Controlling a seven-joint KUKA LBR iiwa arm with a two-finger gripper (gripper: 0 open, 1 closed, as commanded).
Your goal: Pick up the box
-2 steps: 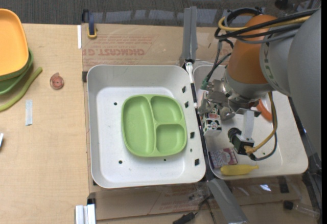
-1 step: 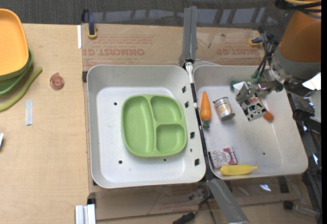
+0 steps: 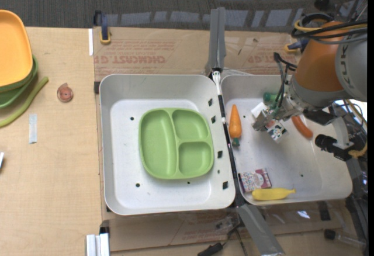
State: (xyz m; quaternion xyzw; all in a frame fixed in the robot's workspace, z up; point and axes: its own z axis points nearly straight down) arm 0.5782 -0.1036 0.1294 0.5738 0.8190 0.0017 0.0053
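The hand (image 3: 272, 122), finger state unclear, hangs in the right white bin (image 3: 327, 187), far from the small pink printed box (image 3: 255, 179).

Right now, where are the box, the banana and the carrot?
box (image 3: 255, 179): camera view, middle of its printed top face.
banana (image 3: 273, 193): camera view, middle of its length.
carrot (image 3: 234, 122): camera view, orange body.

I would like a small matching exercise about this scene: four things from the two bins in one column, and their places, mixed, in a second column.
Things:
1. green divided plate
2. carrot
3. banana
4. box

Places:
A. near front edge of right bin
B. middle of left bin
C. just behind the banana, right bin
D. by the right bin's left wall

Pairs: 1-B, 2-D, 3-A, 4-C
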